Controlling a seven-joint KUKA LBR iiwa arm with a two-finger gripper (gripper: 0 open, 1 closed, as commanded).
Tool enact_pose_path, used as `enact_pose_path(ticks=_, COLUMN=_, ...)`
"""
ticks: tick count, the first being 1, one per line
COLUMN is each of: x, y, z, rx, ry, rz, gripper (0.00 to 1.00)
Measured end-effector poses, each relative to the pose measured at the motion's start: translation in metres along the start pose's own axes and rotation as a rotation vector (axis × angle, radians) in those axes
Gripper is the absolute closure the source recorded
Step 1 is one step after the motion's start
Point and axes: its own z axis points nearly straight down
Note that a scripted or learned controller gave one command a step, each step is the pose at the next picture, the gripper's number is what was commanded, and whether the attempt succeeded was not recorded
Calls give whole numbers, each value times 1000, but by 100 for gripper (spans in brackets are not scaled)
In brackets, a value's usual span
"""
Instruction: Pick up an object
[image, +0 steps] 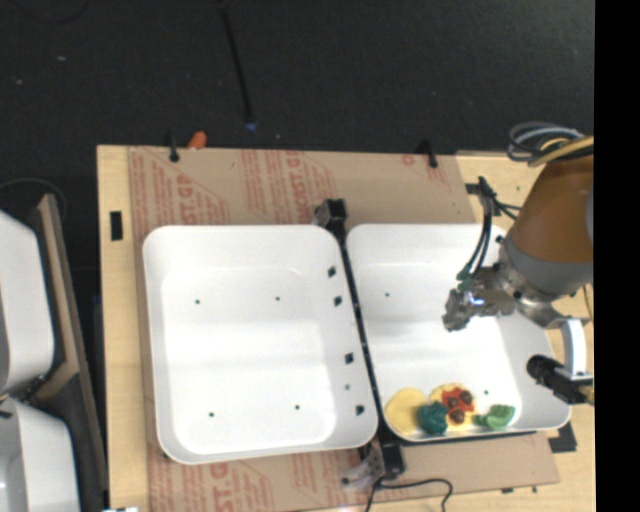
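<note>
Several small objects lie in a cluster along the front edge of the right bin: a pale yellow piece, a teal lump, a red piece with dark spots and a green piece. My gripper hangs over the middle right of that bin, well behind the cluster and apart from it. I see nothing between its fingers, and the slant hides how they stand.
The left bin sits beside the right one, with a black divider strip between them. Both rest on a cardboard sheet on the bench. Cables loop at the back right, beside my arm.
</note>
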Motion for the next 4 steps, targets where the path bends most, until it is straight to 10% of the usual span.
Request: enact_pose_path(ticks=4, x=188, y=84, z=-10, rx=0, ry=0, rz=-2, gripper=100)
